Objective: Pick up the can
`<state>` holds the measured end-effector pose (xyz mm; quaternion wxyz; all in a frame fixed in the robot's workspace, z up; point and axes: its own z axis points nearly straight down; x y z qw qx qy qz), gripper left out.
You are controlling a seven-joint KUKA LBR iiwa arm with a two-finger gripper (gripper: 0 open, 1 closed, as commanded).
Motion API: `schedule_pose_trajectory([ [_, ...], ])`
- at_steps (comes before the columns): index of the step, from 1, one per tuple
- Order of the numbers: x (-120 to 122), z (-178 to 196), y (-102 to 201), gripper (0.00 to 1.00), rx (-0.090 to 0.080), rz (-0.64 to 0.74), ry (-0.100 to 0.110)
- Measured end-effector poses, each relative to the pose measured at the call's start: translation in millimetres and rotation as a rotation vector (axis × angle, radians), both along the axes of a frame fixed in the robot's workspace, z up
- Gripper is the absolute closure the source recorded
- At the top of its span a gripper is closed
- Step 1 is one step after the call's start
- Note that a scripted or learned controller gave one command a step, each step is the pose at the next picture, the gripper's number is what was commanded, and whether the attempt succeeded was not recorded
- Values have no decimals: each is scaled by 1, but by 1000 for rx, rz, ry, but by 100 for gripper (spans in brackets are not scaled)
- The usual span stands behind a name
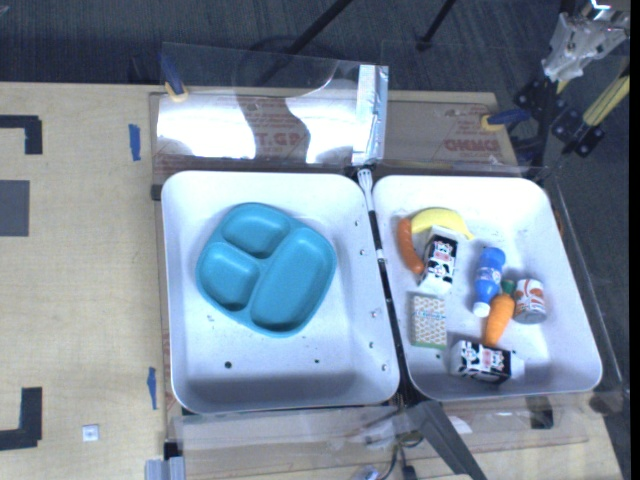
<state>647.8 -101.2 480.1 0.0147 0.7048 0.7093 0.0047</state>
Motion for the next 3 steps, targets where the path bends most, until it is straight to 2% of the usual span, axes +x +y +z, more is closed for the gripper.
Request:
schedule_pose_trajectory([
  [1,-12,-45,39,100,14,-13,29],
  [3,-10,-23,41,100,11,-9,19],
])
